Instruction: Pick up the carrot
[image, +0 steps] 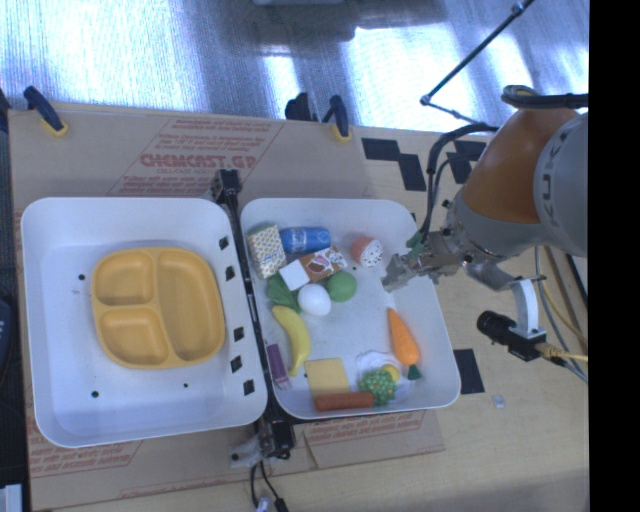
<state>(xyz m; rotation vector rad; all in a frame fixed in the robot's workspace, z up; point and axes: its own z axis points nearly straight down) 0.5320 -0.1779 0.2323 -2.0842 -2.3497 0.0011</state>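
The carrot (403, 339) is orange with a green stub at its lower end. It lies along the right side of the right bin (432, 340), pointing up and slightly left. My gripper (398, 272) hangs over the bin's right part, a short way above the carrot's tip and apart from it. Nothing shows in its grasp.
The right bin also holds a banana (293, 336), a white egg (314, 299), a green ball (342, 286), a blue can (305, 239), a yellow block (327, 376), a sausage (344, 401) and grapes (377, 383). A yellow divided plate (158, 305) sits in the left bin.
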